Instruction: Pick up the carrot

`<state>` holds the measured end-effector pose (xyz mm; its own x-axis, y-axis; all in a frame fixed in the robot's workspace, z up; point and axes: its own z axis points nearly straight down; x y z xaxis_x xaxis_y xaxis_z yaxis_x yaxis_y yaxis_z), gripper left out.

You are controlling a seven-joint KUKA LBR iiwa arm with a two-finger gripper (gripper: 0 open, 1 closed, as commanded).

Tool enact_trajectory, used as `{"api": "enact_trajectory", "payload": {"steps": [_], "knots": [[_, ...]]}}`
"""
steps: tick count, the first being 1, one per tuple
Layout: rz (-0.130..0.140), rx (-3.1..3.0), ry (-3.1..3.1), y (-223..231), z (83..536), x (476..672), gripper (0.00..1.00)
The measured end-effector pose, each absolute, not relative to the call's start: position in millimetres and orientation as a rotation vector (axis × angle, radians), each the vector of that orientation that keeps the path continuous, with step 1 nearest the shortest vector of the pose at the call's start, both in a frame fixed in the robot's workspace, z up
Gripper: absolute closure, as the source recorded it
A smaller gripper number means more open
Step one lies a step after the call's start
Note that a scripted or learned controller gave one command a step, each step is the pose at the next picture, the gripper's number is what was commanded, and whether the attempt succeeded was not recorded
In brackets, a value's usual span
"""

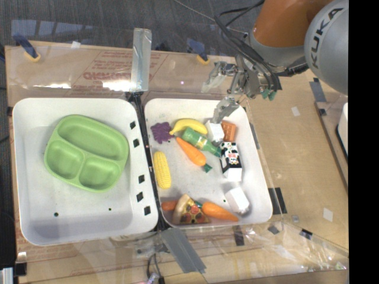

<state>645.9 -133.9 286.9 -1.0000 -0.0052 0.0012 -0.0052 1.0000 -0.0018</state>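
Two carrots lie in the right bin point(257, 158). One carrot point(190, 151) lies slantwise in the middle, its green top toward the front right. The other carrot point(219, 212) rests along the front wall beside a pizza slice point(188, 210). My gripper point(225, 110) hangs over the bin's back right part, just above a white block point(215, 130) and a short orange piece point(229, 132). It is apart from both carrots, up and to the right of the middle one.
Around the middle carrot lie a banana point(188, 125), a green bottle point(194, 138), purple grapes point(160, 132), a corn cob point(161, 169), a black-and-white carton point(231, 158) and a white cube point(238, 199). The left bin point(29, 218) holds a green divided plate point(87, 152).
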Motion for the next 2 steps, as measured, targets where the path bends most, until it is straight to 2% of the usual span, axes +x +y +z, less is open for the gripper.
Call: {"api": "enact_trajectory", "payload": {"steps": [1,2], "knots": [[-0.006,0.288,-3.117,-124,93,606.3,0.00],[-0.002,0.302,-3.125,-123,108,610.0,1.00]]}}
